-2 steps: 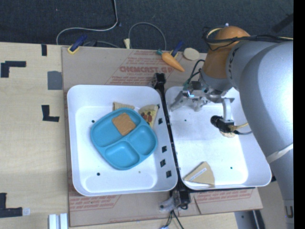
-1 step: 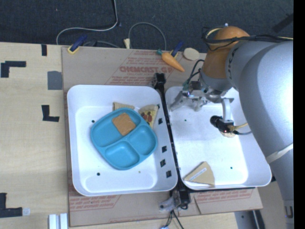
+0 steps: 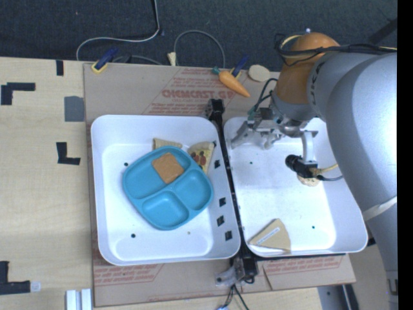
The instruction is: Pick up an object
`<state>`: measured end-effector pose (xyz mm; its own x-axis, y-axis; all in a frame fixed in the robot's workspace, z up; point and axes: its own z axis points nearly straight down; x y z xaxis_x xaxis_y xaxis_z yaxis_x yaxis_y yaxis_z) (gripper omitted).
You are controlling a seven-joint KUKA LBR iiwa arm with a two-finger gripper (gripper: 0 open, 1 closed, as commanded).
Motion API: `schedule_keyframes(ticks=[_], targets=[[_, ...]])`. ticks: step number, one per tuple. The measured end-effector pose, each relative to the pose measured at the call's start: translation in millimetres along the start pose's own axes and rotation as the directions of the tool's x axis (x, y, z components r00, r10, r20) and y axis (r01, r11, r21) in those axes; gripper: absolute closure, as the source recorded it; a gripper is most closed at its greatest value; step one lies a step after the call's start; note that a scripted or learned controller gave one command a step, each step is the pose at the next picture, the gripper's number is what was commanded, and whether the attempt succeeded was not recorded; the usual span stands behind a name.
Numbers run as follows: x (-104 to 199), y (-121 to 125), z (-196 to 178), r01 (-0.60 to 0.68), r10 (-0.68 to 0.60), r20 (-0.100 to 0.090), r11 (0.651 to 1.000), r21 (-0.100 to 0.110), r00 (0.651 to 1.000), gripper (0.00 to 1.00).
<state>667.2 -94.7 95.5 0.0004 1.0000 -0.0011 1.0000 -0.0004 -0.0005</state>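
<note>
The gripper (image 3: 255,134) hangs low over the far left corner of the right bin (image 3: 277,192), close to the divider where the two bins meet. From where I stand I cannot tell whether it is spread or pressed together, and I see nothing caught in it. The only loose thing I can make out clearly in that bin is a tan wedge (image 3: 271,236). It lies flat on the white floor near the front wall, well apart from the gripper and towards me from it. The bare middle of the bin stretches between them.

The left bin (image 3: 129,234) is fuller. A blue divided plate (image 3: 169,192) sits at a slant in the middle of it. A brown square (image 3: 169,166), like a piece of toast, lies in the plate's far compartment, and the other two compartments show only blue. Behind the plate, towards the far wall, a pale slice (image 3: 164,144) pokes out from the rim. Beside it a speckled wedge (image 3: 202,154) lies next to the divider.

Both bins rest on a cardboard sheet (image 3: 187,94) spread over the wooden desk (image 3: 39,205). On the cardboard, beyond the bins, lies a toy carrot (image 3: 232,83).
</note>
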Motion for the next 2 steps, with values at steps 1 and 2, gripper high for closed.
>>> schedule_keyframes(ticks=[1,2], targets=[[-11.5,-15.2,9.6,0.001,-0.001,0.000,1.000,-0.004,1.000,0.00],[-4.7,1.8,9.9,0.003,-0.003,0.000,1.000,0.000,1.000,0.00]])
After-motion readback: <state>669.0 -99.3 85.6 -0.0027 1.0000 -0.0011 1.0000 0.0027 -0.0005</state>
